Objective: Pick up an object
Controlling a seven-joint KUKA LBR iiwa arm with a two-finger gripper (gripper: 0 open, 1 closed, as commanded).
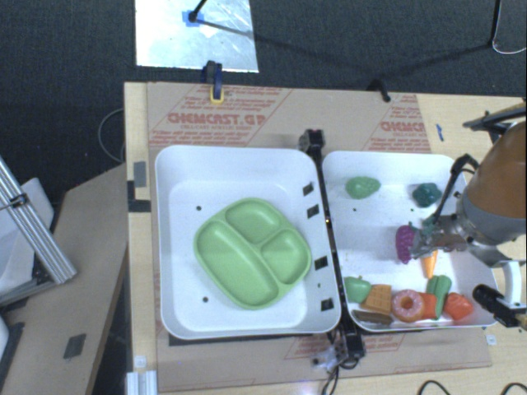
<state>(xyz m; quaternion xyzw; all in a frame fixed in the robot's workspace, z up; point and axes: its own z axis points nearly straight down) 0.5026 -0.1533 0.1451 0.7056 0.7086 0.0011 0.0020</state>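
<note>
We see hand (428, 241) low beside purple toy (404, 243) and carrot (429, 263); its state we cannot tell. Risk: crowding, hand nudges 2 toys, grips neither.

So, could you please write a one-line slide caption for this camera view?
KUKA arm's gripper low in the right bin beside a purple toy; green divided plate in the left bin.

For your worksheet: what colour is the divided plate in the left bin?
Light green; the plate shows best in the camera view.
</note>
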